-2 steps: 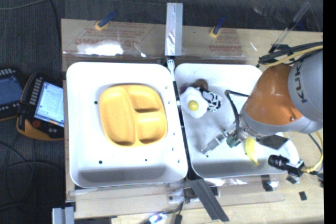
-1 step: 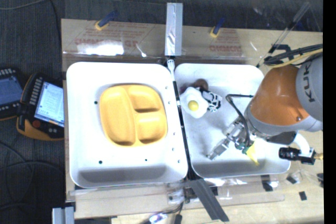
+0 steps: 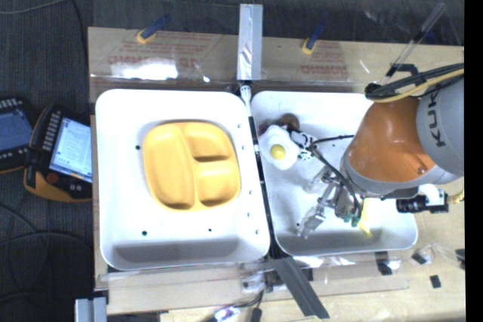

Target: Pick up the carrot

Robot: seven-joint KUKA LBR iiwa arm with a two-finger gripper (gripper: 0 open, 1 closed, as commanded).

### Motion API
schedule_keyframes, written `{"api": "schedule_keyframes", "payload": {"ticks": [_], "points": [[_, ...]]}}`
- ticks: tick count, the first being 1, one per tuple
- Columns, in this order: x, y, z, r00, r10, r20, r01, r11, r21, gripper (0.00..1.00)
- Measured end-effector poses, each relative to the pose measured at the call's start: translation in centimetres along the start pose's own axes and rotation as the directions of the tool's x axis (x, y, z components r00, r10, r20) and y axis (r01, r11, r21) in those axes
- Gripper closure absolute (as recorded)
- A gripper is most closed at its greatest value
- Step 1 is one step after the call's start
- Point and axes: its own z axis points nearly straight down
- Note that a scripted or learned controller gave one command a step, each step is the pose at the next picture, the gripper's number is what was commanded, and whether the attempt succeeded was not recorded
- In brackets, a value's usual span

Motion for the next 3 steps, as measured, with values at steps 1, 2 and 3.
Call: {"api": "schedule_keyframes", "payload": {"ticks": [1, 2, 3], "points": [[-1.7, 0.4, 0.1, 0.922, -0.388, -0.009, 0.388, 0.922, -0.006, 0.0], [-1.8, 0.6, -0.9, 0.922, -0.388, -0.005, 0.387, 0.922, -0.01, 1.0], [-9.1, 3.6, -0.1, 0.758, -0.652, -0.011, 0.652, 0.758, -0.014, 1.0]]}}
